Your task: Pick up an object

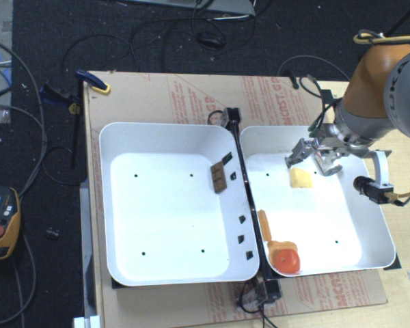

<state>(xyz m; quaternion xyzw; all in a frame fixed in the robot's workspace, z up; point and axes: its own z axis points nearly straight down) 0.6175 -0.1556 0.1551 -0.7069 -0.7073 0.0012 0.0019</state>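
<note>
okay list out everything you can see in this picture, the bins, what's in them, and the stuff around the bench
Shallow white plastic bins: two, white, side by side on the bench, left bin and right bin.
Small brown rectangular block: one, brown, right side of the left bin near the divider.
Pale yellow chunk: one, yellow, upper part of the right bin, just below the gripper.
Orange stick-shaped piece: one, orange, left edge of the right bin.
Round red-orange object: one, red-orange, bottom left corner of the right bin.
Cardboard sheet with red print: one, tan, under both bins.
Blue and yellow clamp: one, bench's upper left corner.
Yellow and black handheld unit: one, floor at left.
Gripper: one, metal, on the grey and orange arm, over the right bin.
</note>
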